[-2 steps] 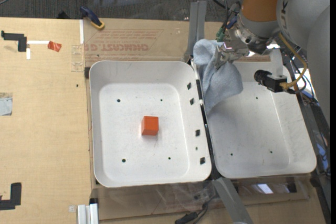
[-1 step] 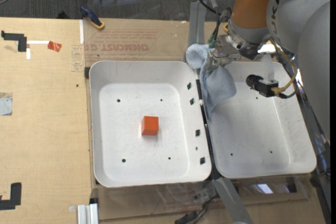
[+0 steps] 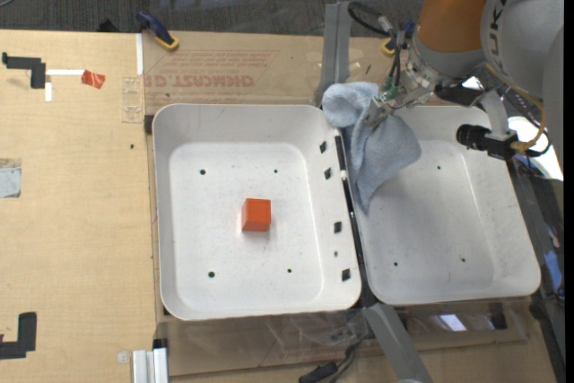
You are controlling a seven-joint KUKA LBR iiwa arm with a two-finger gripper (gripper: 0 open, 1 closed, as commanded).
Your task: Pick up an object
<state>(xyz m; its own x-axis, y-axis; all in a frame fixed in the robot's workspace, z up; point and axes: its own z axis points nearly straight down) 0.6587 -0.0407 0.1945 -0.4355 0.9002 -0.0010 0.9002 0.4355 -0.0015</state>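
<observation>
Pinching a fold of the blue-grey cloth (image 3: 377,148), the hand (image 3: 387,100) hangs above the far left corner of the right bin (image 3: 466,278), the cloth drooping from its fingers across the divide between bins. Left of that, a red block (image 3: 256,215) sits in the left bin (image 3: 179,282).

Crumpled light-blue cloth (image 3: 375,139) hangs lifted over divider btwn bins; small orange cube (image 3: 256,214) sits flat, left bin centre.

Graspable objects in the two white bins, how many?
2. A small orange-red block sits mid-floor of the left bin. A light blue cloth hangs from the gripper over the divide. The cloth may hide more.
</observation>
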